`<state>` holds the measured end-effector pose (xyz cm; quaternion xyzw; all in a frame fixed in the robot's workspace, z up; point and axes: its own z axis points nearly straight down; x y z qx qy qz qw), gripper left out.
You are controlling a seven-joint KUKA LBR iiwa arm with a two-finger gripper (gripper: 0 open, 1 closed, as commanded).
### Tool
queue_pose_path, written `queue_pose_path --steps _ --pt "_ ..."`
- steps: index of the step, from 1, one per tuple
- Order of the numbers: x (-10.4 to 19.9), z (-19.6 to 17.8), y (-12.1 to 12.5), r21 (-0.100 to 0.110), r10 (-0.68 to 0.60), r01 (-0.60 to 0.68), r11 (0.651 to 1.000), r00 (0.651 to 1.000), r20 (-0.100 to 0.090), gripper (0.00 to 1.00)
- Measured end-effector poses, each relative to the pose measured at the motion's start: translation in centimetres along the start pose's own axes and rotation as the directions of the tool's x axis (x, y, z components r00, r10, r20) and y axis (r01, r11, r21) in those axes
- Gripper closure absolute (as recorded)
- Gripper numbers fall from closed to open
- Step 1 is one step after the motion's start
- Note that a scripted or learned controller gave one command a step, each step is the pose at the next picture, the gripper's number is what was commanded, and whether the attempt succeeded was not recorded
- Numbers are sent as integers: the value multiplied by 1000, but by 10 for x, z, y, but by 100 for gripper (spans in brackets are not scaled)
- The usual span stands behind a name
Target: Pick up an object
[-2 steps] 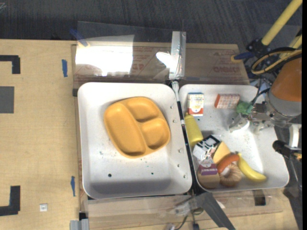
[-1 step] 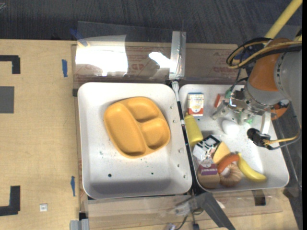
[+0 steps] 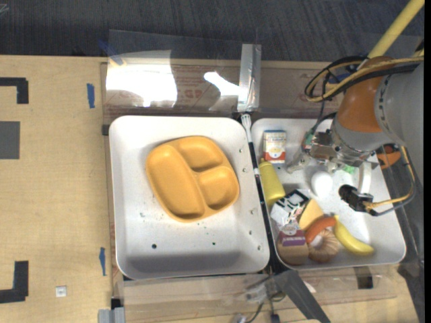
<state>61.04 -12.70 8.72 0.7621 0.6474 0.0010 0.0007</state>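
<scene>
Gripper (image 3: 322, 155) sits over the far half of the right bin (image 3: 394, 244), arm (image 3: 394, 110) coming in from the right with the orange band above the wrist. Finger state: cannot tell, the wrist body and cabling cover the tips. Nothing is visibly between them. Just left of the gripper lies a small white-and-red carton (image 3: 274, 145); left and nearer the camera, a yellow bottle (image 3: 272, 182) runs along the bin's left wall. Directly on the near side there's a white rounded object (image 3: 322, 183), close to the gripper, contact unclear. Further toward the camera sits the cluster: black-and-white packet (image 3: 288, 206), yellow wedge (image 3: 310, 212), orange carrot-like piece (image 3: 319, 225), brown lumpy item (image 3: 326, 247), banana (image 3: 352, 241). The left bin (image 3: 128, 247) holds a yellow divided plate (image 3: 193, 176), well apart from the gripper.
</scene>
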Motion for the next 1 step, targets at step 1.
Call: queue_pose_path --steps 1 --pt "36 1 48 -2 68 -68 998 998 0 0"
